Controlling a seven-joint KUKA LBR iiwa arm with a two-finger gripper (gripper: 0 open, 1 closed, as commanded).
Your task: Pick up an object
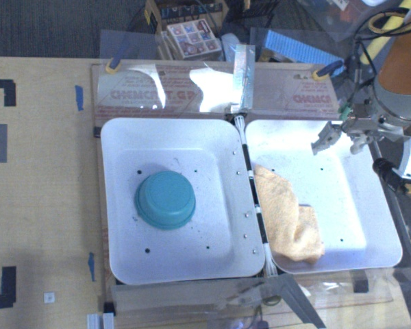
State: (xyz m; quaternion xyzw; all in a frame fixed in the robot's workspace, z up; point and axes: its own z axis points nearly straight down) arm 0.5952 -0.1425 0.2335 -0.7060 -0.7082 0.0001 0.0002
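over the right bin's [370, 204] far corner the gripper [339, 141] hangs, fingers apart, holding nothing. approach step: next it must descend onto the cloth [288, 214] against the divider.

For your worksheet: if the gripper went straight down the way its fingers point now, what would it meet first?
Probably the bare white floor of the right bin. The gripper hangs open over its far part, with the yellow cloth off to the side; depth is uncertain.
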